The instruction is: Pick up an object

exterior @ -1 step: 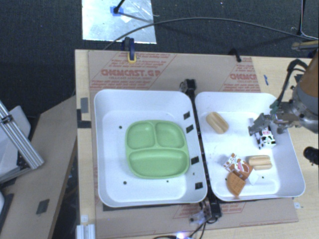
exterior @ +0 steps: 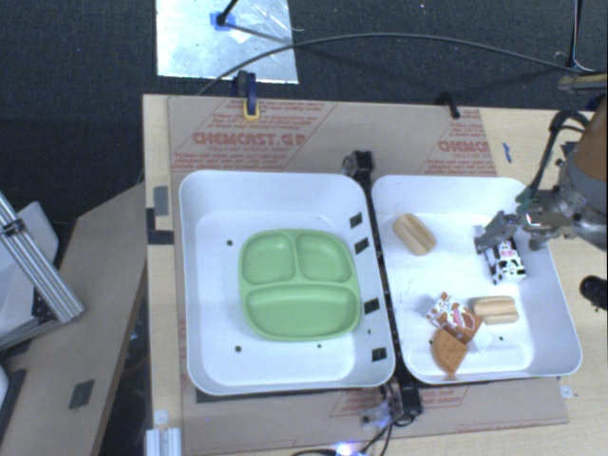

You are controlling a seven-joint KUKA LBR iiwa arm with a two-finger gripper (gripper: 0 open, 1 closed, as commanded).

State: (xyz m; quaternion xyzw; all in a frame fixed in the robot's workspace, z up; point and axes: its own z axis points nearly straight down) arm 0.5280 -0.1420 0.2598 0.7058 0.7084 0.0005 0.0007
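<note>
Gripper [exterior: 496, 240] hovered near right bin's [exterior: 556, 350] right edge, over small black-white toy [exterior: 508, 266]; whether shut or apart, could not tell. Toy looked light, rigid, likely slippery plastic; best pinched across narrow middle. Bread pieces [exterior: 414, 234] lay nearby.

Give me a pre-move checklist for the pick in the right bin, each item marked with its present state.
1. Gripper is over the right bin: ok.
2. A target lies near the gripper, the black-and-white toy just below it: ok.
3. Toy stands apart from the tan block: ok.
4. Toy is between the fingers: cannot tell.
5. Bread roll lies out of the gripper's way: ok.
6. Green divided plate sits in the left bin, away from the pick: ok.
</note>
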